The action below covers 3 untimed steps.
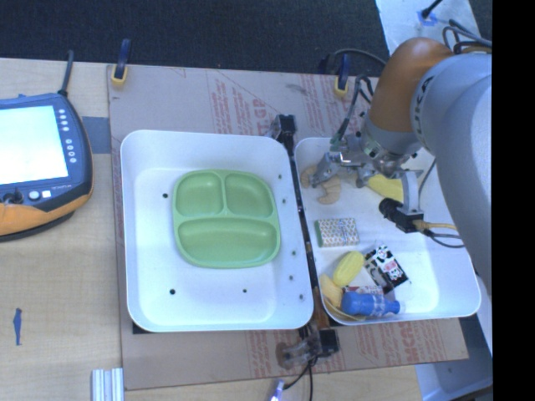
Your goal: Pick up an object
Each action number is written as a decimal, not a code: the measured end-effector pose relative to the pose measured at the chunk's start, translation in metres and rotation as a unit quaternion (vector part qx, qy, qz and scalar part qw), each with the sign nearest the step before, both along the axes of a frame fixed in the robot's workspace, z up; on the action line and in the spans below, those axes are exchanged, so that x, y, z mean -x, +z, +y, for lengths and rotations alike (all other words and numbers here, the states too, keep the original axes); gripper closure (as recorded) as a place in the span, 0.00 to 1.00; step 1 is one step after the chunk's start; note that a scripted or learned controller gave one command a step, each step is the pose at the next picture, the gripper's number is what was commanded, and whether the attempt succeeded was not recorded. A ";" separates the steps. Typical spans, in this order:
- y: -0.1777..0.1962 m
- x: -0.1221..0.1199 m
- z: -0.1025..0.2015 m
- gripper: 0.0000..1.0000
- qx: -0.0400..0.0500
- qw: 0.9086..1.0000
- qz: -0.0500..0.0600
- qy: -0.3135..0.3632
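My gripper [341, 167] is low over the far end of the right bin [447, 295], with the grey arm and its orange band [410, 73] rising behind it. A tan, lumpy object [324, 187] lies right at the gripper's left side, partly hidden by it. A yellow object [386, 185] lies just right of the gripper. Further forward in the same bin lie a small patterned block [336, 230], a yellow rounded piece [347, 267], a black-and-white item [386, 266] and a blue bottle [369, 306]. I see nothing lifted off the bin floor.
The left bin [142, 224] holds a green divided plate [226, 218]. A control tablet [38, 161] lies on the bench at the far left. The wall between the two bins runs close to the gripper's left.
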State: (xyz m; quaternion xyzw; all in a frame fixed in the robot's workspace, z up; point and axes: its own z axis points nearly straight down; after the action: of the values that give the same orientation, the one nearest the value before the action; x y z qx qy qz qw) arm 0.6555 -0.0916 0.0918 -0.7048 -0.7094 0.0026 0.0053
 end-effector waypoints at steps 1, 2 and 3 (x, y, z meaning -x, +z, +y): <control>0.000 0.000 0.000 0.00 0.000 1.000 0.000 0.000; 0.000 0.000 0.000 0.00 0.000 1.000 0.000 0.000; 0.000 0.000 -0.003 0.00 0.000 1.000 0.000 -0.001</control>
State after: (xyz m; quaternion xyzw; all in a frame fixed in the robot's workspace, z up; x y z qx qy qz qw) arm 0.6557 -0.0946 0.0919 -0.7054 -0.7088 0.0023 0.0051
